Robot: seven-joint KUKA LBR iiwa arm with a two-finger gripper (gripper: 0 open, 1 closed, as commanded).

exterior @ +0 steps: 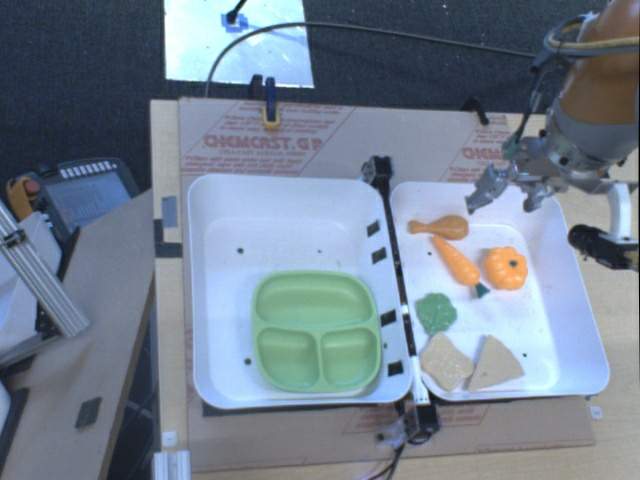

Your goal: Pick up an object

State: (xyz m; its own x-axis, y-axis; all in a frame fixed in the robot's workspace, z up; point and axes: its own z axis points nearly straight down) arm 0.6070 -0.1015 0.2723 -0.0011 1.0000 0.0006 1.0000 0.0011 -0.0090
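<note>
**One gripper spread open above right bin, holding nothing**

One gripper (505,190) sits over the top edge of the right bin (575,343), fingers spread apart, nothing between them. One finger (482,192) points down-left toward the drumstick, the other is out to the right near the bin's top rim. Grey arm with orange band (605,30) comes in from the upper right.

Candidate objects, all in the right bin, nearest first:
- chicken drumstick (441,228), just below and left of the gripper, lying flat, not touching it
- carrot (458,263), diagonal, upper end just under the drumstick
- orange pumpkin (505,268), just right of the carrot
- green broccoli (436,312), below the carrot, near the divider
- two bread pieces at the bottom: a roundish slice (446,362) and a triangular wedge (496,364), side by side and touching or nearly so

Left bin (215,218) holds a green compartment tray (316,330), three sections, sitting toward the bottom right corner.

Both bins rest on a cardboard sheet (300,138) on the bench. Teach pendant (85,193) off to the left, well apart.
</note>
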